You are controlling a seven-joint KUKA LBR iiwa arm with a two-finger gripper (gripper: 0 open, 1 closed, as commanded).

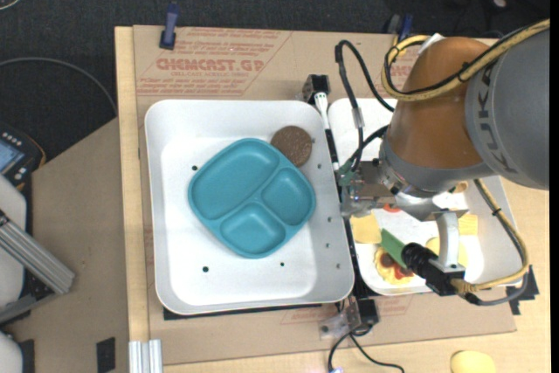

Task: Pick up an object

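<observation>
arm [454, 109] low over right bin [500, 262], end effector [362, 192] grip state unclear

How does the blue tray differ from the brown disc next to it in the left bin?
The blue tray is far larger than the brown disc. The tray is blue, rounded-square, split into three compartments; the disc is brown, round, undivided. The tray sits mid-bin, the disc at its upper-right corner. Both lie flat in the left bin.

Gripper [356, 195] low at the dividing wall between the bins, right bin [500, 251] beneath it crowded with yellow pieces [366, 230] and the arm's bulk; to its left, teal tray [251, 196] and brown disc [293, 144] occupy centre, open white floor around them.
</observation>
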